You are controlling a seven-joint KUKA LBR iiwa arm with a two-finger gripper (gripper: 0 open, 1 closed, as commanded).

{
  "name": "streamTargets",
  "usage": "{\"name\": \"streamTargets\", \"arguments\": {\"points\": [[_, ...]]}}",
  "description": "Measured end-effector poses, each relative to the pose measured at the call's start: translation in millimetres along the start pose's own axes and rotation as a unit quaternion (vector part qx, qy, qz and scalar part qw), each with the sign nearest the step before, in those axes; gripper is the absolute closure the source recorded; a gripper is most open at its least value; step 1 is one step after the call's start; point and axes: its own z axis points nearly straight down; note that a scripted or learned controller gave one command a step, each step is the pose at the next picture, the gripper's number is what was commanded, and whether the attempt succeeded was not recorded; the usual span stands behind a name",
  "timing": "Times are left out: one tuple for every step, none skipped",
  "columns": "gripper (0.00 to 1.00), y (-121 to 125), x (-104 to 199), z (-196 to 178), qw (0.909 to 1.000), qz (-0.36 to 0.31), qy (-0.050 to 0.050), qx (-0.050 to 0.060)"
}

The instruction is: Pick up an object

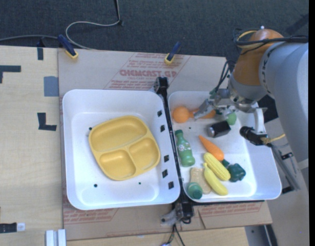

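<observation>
Yellow bananas (215,173) lie at the near edge of the right bin (265,183), a green bottle (185,148) at their ten o'clock and a carrot (211,146) beyond. Farther back sits an orange ball (181,114); at its three o'clock hangs the gripper (214,110), fingers slightly apart, holding nothing visible.

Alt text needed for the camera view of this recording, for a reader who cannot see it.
A grey robot arm with an orange band reaches from the right over the right white bin, its gripper low near an orange ball. That bin also holds a green bottle, a carrot and two yellow bananas. The left white bin holds a yellow divided plastic plate.
</observation>
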Motion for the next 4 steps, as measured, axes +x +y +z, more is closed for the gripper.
{"name": "streamTargets", "arguments": {"points": [[0.00, 19, 3, 28, 0.9999, 0.001, 0.003, 0.009], [0.00, -65, -33, 4, 1.0000, 0.002, 0.001, 0.005], [0.00, -9, -59, 25, 1.0000, 0.000, 0.001, 0.002], [0.00, -19, -16, 22, 1.0000, 0.001, 0.002, 0.005]]}}
